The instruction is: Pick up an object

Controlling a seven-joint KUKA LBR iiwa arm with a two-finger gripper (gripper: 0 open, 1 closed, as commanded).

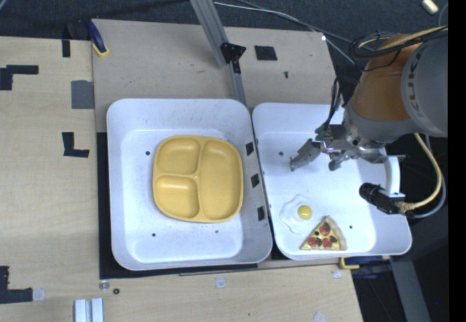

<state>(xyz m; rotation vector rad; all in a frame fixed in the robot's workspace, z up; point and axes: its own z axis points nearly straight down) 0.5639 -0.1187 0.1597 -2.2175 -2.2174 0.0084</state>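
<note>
The camera view looks down at a slant on a pale wooden bench (44, 167) holding two shallow white bins side by side. The left bin (124, 167) is the larger in the frame. A yellow plate (197, 178) with three compartments lies flat near its middle, touching none of the walls.

The right bin (273, 124) holds two small toy foods close to its near edge. A fried egg (298, 213), white with a yellow yolk, lies left of centre there. A pizza slice (325, 235), triangular with red and dark toppings, lies just beside the egg, to its lower right. The two look to be touching or nearly so.

The arm (408, 95) enters from the right, grey with an orange band above the wrist. Its gripper (314, 155) hangs over the middle of the right bin, above and well apart from the egg and the pizza. Its two grey fingers (302, 159) are spread apart, pointing toward the left, with nothing between them.

A grey metal bar (204, 4) runs down from the top of the frame to the gap between the bins. Thin cables (291, 18) cross the dark floor behind the bench. Dark tape patches (266, 53) mark the bench top.
</note>
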